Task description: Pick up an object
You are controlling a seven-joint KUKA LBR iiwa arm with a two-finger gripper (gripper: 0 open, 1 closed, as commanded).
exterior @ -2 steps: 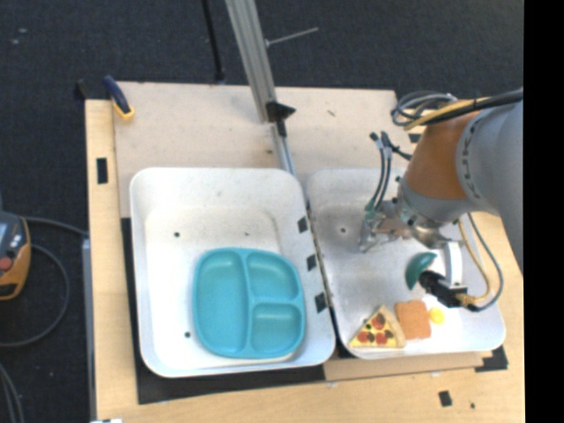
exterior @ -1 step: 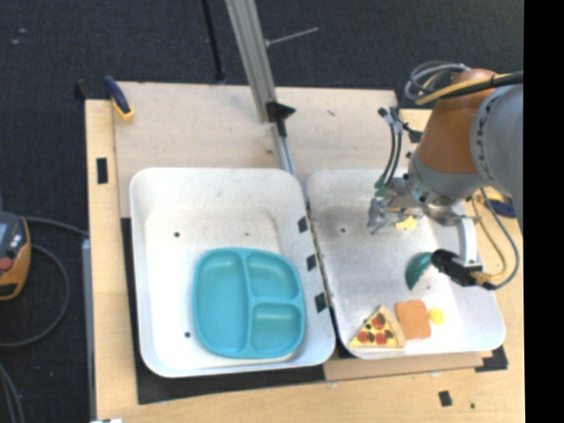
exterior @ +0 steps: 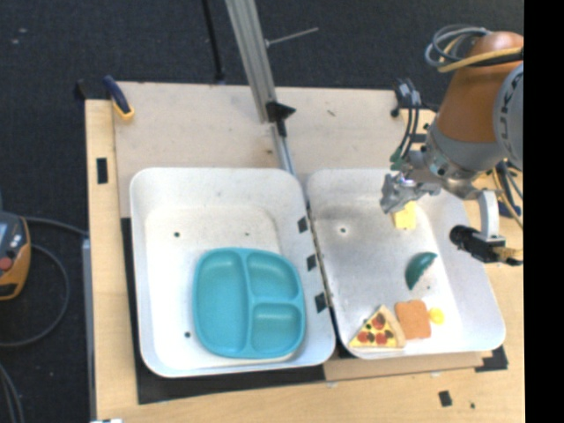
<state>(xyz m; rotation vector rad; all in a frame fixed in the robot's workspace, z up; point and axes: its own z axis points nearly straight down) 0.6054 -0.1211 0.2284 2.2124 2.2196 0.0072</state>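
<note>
My gripper [exterior: 397,197] hangs over the far part of the right bin [exterior: 370,254]. A small yellow block [exterior: 405,218] shows right at its lower tip, touching or just under it; whether it is gripped is unclear. Nearer the front of the same bin lie a dark green piece [exterior: 420,268], an orange block [exterior: 412,320], a pizza slice toy [exterior: 377,331] and a tiny yellow piece [exterior: 435,316].
A teal divided plate [exterior: 249,302] lies in the left bin [exterior: 167,210]. An aluminium post [exterior: 256,51] rises behind the bins, ending at the wall between them. The grey and orange arm [exterior: 476,104] stands over the right bin's far right corner.
</note>
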